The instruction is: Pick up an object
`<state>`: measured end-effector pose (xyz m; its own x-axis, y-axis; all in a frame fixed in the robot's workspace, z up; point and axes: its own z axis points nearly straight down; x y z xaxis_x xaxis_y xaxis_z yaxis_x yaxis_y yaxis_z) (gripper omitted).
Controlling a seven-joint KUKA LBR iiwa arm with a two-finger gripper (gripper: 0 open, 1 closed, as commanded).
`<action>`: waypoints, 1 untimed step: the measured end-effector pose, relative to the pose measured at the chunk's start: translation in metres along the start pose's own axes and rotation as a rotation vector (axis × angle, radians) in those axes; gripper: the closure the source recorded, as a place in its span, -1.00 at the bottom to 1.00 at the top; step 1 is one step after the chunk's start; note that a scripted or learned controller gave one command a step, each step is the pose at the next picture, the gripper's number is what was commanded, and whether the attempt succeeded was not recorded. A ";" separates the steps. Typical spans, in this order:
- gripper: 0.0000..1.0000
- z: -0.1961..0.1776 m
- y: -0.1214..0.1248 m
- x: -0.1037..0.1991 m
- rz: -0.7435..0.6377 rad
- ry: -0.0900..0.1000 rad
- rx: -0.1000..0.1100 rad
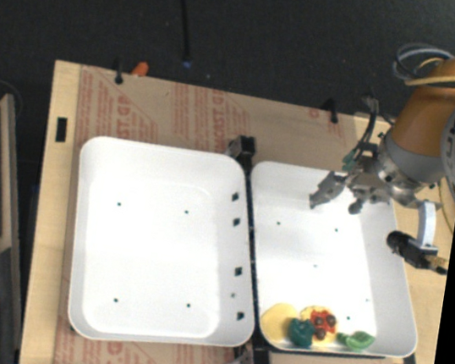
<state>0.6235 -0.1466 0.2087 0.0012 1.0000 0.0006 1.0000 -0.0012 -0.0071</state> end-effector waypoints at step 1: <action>-1.00 -0.005 0.002 0.000 -0.001 -0.001 -0.008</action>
<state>0.6252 -0.1465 0.2133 0.0004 1.0000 -0.0003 1.0000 -0.0004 0.0012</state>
